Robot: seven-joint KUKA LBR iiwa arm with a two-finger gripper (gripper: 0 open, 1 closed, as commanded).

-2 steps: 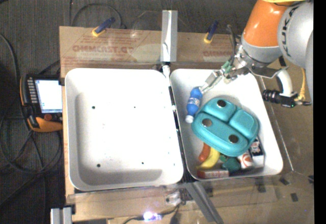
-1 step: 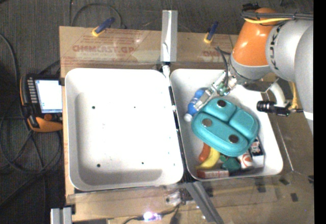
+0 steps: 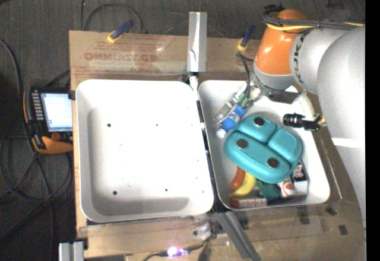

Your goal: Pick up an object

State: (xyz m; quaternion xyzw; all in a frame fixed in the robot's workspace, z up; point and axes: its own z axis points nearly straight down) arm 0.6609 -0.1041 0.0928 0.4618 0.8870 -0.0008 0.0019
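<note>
Teal tray just below the tool

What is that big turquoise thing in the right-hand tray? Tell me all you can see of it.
The turquoise thing looks like smooth moulded plastic, a rounded slab with raised lobes and three small dark round spots on top. It lies tilted in the right bin, resting on a heap of smaller items: an orange and yellow piece pokes out below it, and a blue and clear item lies at its upper left edge. What it is I cannot tell.
</note>
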